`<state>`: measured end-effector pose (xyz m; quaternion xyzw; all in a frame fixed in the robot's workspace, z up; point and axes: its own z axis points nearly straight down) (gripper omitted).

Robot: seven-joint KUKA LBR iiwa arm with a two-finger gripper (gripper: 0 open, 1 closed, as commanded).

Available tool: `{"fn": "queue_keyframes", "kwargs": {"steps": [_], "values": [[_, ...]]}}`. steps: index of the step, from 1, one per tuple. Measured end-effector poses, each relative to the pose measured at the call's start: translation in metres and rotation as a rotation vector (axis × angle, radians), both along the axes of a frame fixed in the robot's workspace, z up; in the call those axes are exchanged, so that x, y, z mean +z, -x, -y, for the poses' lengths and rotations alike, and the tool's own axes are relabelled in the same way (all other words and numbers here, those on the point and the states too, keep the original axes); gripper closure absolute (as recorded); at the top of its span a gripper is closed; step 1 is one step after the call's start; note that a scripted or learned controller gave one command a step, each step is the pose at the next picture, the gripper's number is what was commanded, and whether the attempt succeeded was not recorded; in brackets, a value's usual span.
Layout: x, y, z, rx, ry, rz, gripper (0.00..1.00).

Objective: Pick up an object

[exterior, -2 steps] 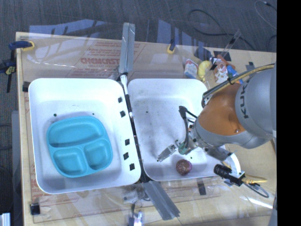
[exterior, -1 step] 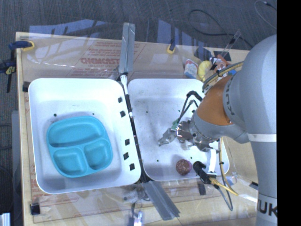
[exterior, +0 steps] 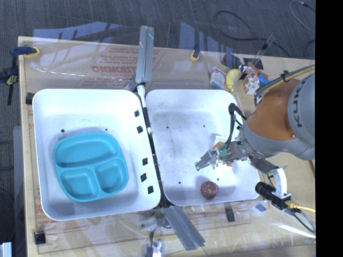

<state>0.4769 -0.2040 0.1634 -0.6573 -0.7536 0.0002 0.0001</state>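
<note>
In the camera view, two white bins are seen side by side on the bench. In the left bin (exterior: 43, 111) a blue tray (exterior: 90, 166) with three sections is laid flat. Nothing is seen on the tray.

In the right bin (exterior: 182, 103) a small round brown object (exterior: 209, 189) is found near the front wall, toward the right. It lies alone on the white floor. A small white and orange scrap (exterior: 221, 145) is seen just beside the wrist of the arm, but it is too blurred to be named.

The grey arm (exterior: 278, 125) is reached in from the right. The gripper (exterior: 206, 161) is held low over the floor of the right bin, pointing left. It is above and a little left of the brown object, near it but apart from it. Nothing is seen between the fingers. Whether they are apart or together cannot be told, since they are small and blurred.

The step in hand is judged to be the lining up over the object. To do it well, the gripper should be brought toward the front wall until the brown object sits right under the middle of it. The fingers should be spread wide before the gripper is lowered. The object looks round, so it may roll if it is bumped from one side. The front wall is close, so room should be left for the finger on that side.
</note>
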Motion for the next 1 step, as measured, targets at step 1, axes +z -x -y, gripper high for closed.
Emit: {"fn": "queue_keyframes", "kwargs": {"steps": [1], "values": [[-0.0602,-0.0005,0.005,0.014,0.0,0.001,0.0]]}}
